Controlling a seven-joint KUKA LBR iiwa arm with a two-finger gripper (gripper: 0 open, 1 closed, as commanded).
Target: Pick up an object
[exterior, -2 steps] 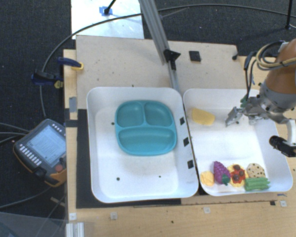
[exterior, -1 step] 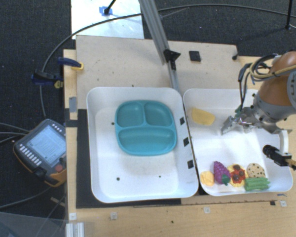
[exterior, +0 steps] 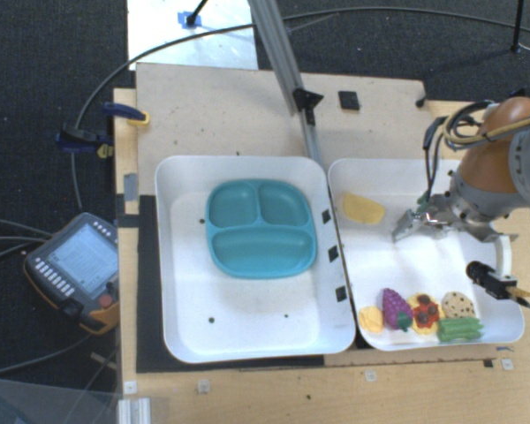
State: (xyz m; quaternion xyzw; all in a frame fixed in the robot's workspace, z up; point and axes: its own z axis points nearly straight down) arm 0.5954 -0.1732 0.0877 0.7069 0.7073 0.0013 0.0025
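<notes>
gripper (exterior: 408,228) low over right bin (exterior: 397,276), fingers seemingly apart, nothing between | yellow piece (exterior: 362,208) at its 10 o'clock | toy food (exterior: 421,314) at 6 | blue plate (exterior: 261,228) in left bin (exterior: 185,307)

Setting: a robotics lab or test cell.
Bench: a bare board bench (exterior: 247,104) on dark carpet, bearing two white bins (exterior: 247,325).
Arm: an industrial arm whose gripper (exterior: 409,226) hangs over the right bin.
Pendant: a teach pendant (exterior: 75,272) on the floor, well left of the gripper.
Cabling: loose cables (exterior: 97,104) and clamps (exterior: 124,113) beyond the left bin.
Rigging: a metal pole (exterior: 278,42) slanting above the bench.
</notes>
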